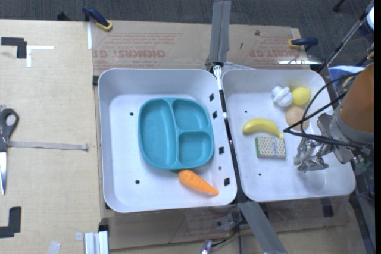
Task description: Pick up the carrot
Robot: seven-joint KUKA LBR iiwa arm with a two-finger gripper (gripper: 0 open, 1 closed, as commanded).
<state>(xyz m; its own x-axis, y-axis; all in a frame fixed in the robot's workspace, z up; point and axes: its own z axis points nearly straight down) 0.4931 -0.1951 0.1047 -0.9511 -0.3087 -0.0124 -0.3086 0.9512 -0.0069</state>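
The carrot (198, 182) lies in the left bin (113, 146) (beside the plate (176, 132)), well apart from the jaws over the right bin (250, 187); whether they are parted, I cannot tell.

Carrot (197, 182) — orange, tapered, lying flat on the floor of the left bin (113, 146). It rests near the front wall, thick end just beside the teal plate's (176, 131) front edge — thin tip pointing right.

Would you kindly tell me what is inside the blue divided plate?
The blue divided plate shows three bare compartments. The carrot lies outside it, against its near rim in the left bin. Whatever is beneath the plate is covered.
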